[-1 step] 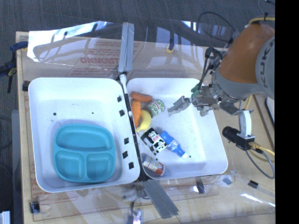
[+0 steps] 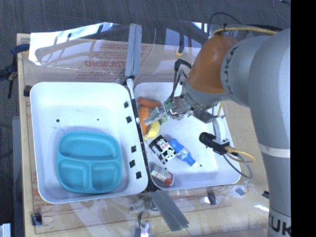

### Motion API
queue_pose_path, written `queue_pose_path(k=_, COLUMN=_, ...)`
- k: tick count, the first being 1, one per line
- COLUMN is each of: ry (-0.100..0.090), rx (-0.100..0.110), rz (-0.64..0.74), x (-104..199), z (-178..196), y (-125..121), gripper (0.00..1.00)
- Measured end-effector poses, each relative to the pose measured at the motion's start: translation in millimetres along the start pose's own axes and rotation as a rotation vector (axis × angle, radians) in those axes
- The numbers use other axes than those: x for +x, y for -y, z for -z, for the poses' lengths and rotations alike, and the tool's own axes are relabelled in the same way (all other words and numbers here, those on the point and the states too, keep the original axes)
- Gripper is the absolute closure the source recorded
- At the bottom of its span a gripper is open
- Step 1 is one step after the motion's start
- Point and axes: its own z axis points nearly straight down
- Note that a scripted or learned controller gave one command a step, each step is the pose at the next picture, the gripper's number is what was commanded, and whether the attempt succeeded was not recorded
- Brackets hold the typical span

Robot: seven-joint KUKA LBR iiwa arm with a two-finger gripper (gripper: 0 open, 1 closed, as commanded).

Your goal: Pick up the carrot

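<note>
We see two bins [image 2: 79,90] of smooth white plastic with a soft sheen, and in the left one a compartment tray [image 2: 90,161] of matt turquoise plastic. The desk [image 2: 64,65] looks like pale wood under a clear, glossy sheet that throws back light. The arm [image 2: 261,63] has a smooth satin-grey shell, and its orange band [image 2: 210,65] looks glossy. The carrot [image 2: 146,102] has a dull orange skin.

Grey arm [image 2: 261,83] — orange band, yellow cable
</note>
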Motion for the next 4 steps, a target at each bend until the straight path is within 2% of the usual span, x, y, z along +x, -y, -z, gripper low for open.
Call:
queue_pose_path(k=1, ry=0.001, rx=-0.003, rz=0.11, x=-12.4, z=-37.5, y=-9.2, gripper=0.0)
queue_pose_path(k=2, ry=0.002, rx=-0.002, rz=0.159, x=-31.1, z=-54.4, y=-70.8, gripper=0.0)
queue_pose_path(k=3, ry=0.018, rx=-0.009, rz=0.361, x=-19.7, z=-63.3, y=-9.9, gripper=0.0)
queue_pose_path(k=4, ry=0.015, rx=-0.006, rz=0.361, x=-20.4, z=-56.2, y=-9.6, gripper=1.0)
